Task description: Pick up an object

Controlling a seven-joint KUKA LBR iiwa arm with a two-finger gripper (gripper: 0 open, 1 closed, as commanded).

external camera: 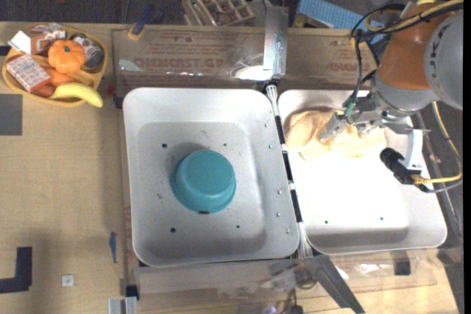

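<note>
A teal bowl (204,181) lies upside down in the middle of the left bin (147,232). In the far left corner of the right bin (368,224) lies a beige, bread-like lump (304,126), with a pale yellowish item (352,145) beside it to the right. My gripper (335,129) is low over the right bin, at the right side of the beige lump and above the pale item. The grey arm with its orange band (403,62) comes in from the upper right.
A small basket (15,77) holding an orange toy pumpkin (66,55), a banana (77,93) and small boxes sits on the bench at far left. A cardboard wall (191,55) runs behind the bins. Cables (412,176) hang beside the wrist.
</note>
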